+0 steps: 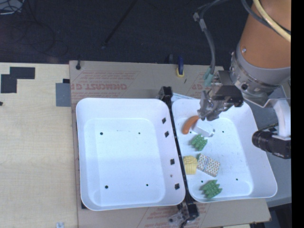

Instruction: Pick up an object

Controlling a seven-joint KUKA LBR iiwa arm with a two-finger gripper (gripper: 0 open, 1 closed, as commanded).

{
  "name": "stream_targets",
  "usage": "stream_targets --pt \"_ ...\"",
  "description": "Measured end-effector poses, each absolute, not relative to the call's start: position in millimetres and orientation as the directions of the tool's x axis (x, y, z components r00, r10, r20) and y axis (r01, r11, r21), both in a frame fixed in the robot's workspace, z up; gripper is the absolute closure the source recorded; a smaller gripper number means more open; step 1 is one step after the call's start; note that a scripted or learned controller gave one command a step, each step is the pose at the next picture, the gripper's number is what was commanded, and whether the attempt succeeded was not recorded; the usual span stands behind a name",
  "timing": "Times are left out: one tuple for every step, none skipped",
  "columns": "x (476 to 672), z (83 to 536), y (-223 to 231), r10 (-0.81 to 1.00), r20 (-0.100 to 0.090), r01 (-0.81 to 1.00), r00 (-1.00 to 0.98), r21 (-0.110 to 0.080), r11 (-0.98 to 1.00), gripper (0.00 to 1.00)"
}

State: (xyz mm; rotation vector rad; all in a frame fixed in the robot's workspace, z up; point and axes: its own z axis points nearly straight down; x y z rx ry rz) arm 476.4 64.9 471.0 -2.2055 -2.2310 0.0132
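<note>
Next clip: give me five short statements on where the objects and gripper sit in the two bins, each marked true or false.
1. The small toy pieces all lie in the right shallow white bin. True.
2. The orange carrot-shaped piece lies in the left shallow white bin. False: it lies in the right bin, near the black clips between the bins.
3. The two-finger gripper is over the right bin's far end. True.
4. The yellow corn-like piece is beside the checkered white block. True.
5. There is one green leafy piece. False: there are two, one mid-bin, another at the near edge.
</note>
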Motion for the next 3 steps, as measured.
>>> stream_targets --pt "476.8 480.3 65.7 1.0 -0.003 1.0 -0.018 -0.013 0.018 1.0" --pt "477.2 489.7 66.3 1.0 -0.004 1.0 -0.024 -0.016 0.024 1.0" --pt "545.5 497.4 56.3 1.0 -0.001 1.0 0.001 0.0 -0.001 1.0"
